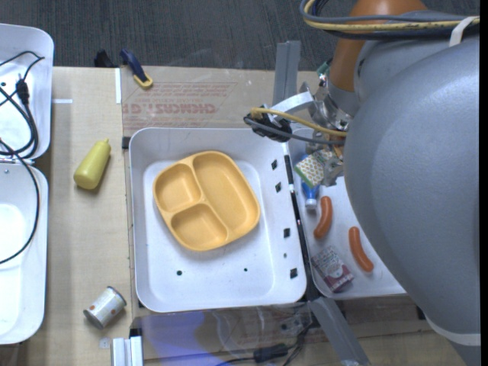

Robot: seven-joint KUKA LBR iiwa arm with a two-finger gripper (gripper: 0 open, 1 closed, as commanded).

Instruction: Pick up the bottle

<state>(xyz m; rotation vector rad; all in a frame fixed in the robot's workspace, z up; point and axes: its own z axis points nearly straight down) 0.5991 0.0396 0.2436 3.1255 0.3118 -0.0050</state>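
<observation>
A yellow squeeze bottle [92, 165] lies on its side on the bench, outside the bins and left of the left bin [145, 204]. My gripper [326, 157] is far from it, low over the right bin's [381, 284] near-left part, mostly hidden under the big grey arm. Right at the gripper is a green-and-white checkered item [309, 168] with a blue end [310, 198]. I cannot tell whether it is touching the gripper.
A yellow divided plate [206, 199] lies in the left bin. Two sausages [324, 216] [361, 248] and a small packet [333, 269] lie in the right bin. A small can [104, 306] lies on the bench at the lower left. Black cables [23, 120] cross white trays at far left.
</observation>
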